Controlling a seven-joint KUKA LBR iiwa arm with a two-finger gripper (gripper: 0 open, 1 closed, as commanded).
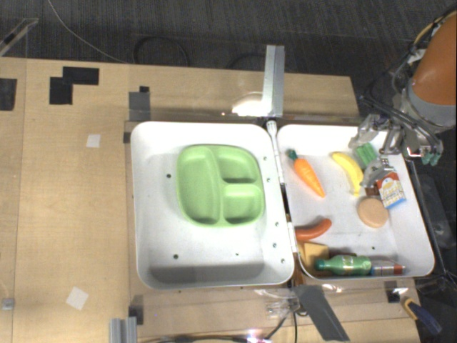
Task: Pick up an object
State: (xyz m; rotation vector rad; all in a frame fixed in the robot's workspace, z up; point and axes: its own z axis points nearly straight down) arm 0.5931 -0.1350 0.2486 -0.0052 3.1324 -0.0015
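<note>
**Arm parked over the right bin's far corner, nothing clearly grabbed**

So the gripper (377, 164) is down in the right bin (421, 259), near its back right corner, hanging just beside the banana (348, 170) and right on top of a small red, white and blue carton (389, 190). Honestly can't tell if the fingers are spread or pinched, the metal bits blur together with a green thing (367, 153) sitting under the wrist.

Other stuff in that bin: a carrot (308, 176) toward the left wall, a round tan cookie-looking thing (373, 213) touching the carton, a hot dog sausage (313, 228) lower left, and a green bottle (344, 265) lying flat along the front wall, with something red-tipped next to it.

The left bin (150, 256) has 1 green divided tray (218, 184) with 3 compartments, sitting about in the middle.
</note>
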